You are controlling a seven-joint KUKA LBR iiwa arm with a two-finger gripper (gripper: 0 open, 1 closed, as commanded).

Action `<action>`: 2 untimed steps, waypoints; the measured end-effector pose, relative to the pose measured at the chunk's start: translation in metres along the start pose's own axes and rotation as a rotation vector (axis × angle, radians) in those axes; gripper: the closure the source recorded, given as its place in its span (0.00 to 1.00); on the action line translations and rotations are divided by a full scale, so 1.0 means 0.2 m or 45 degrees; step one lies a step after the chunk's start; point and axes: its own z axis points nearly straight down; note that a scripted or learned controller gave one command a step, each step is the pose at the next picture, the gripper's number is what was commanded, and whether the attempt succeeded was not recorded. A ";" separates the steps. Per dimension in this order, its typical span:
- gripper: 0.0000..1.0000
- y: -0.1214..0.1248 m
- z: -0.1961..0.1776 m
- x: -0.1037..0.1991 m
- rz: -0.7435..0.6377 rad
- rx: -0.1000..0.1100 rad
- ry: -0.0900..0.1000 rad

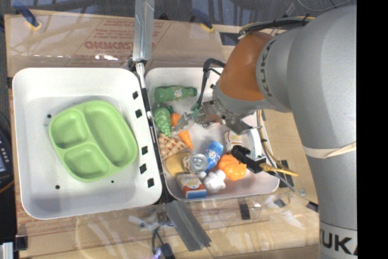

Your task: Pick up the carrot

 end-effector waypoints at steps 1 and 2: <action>0.00 0.08 0.06 0.03 0.052 0.002 0.001; 1.00 0.08 0.00 0.03 0.047 0.002 0.000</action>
